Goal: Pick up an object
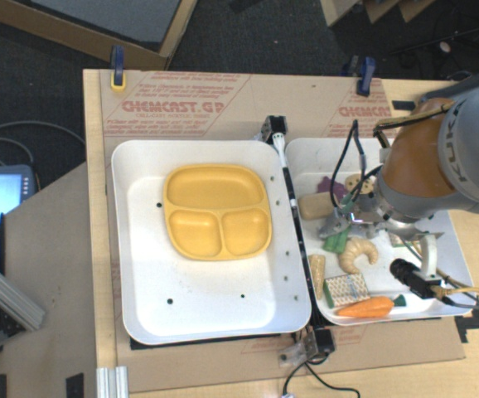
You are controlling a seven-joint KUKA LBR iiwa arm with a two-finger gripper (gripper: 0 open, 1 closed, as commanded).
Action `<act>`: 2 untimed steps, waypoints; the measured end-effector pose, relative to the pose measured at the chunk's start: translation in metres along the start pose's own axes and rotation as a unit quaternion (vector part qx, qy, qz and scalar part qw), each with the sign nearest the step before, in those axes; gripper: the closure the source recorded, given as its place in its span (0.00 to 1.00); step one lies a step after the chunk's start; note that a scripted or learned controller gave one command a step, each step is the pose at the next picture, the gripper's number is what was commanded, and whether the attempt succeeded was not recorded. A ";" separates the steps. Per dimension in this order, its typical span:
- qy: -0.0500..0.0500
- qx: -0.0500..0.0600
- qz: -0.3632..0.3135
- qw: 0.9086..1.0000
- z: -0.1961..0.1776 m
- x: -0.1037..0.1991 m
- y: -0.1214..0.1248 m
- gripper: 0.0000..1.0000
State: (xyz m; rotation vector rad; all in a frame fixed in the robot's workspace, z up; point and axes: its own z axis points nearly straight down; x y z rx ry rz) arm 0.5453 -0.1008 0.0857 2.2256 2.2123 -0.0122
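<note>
Hovering over the right bin [448, 303], the gripper [357, 219] sat just above the pale croissant [358, 254] among other toy foods. Finger state could not be determined. The croissant looked light, rigid and smooth; its thick middle offered the best hold.

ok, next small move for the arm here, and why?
Probably a short descent onto one item, likely the croissant. The arm hangs over the right bin, its wrist above a tight cluster of food pieces with the carrot further off at the near rim, and nothing shows as held.
</note>
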 end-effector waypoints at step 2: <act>0.006 -0.006 -0.008 1.000 -0.105 0.083 -0.015 1.00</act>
